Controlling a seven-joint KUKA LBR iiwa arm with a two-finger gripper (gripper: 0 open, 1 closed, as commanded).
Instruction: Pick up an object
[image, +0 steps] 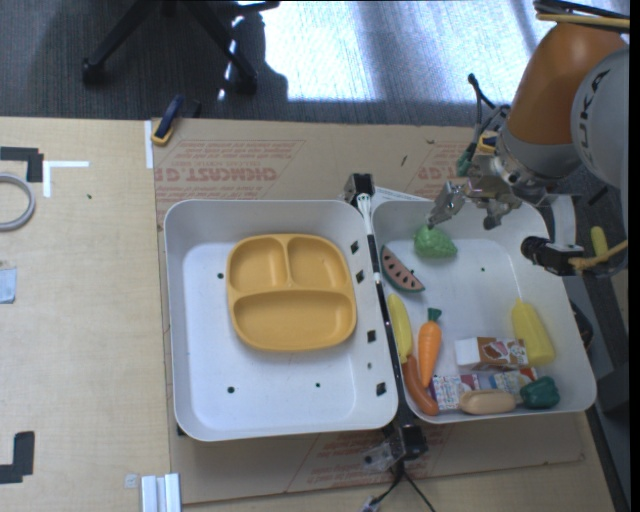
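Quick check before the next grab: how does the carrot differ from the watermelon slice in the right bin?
The carrot is orange with a green top; the watermelon slice is red with a green rind. The carrot is a long taper lying along the bin's length; the slice is a flat wedge. The slice lies nearer the gripper than the carrot. Both lie loose near the right bin's left wall.

Colour rundown: yellow divided plate (291, 291) sitting in the white left bin (190, 330). Right under the metal-grey fingers (446, 203) there's a green leafy toy (435, 243), below that a red watermelon slice (401, 271) with dark seeds, then an orange carrot (429, 343) with a green top, plus a yellow corn cob (533, 332).
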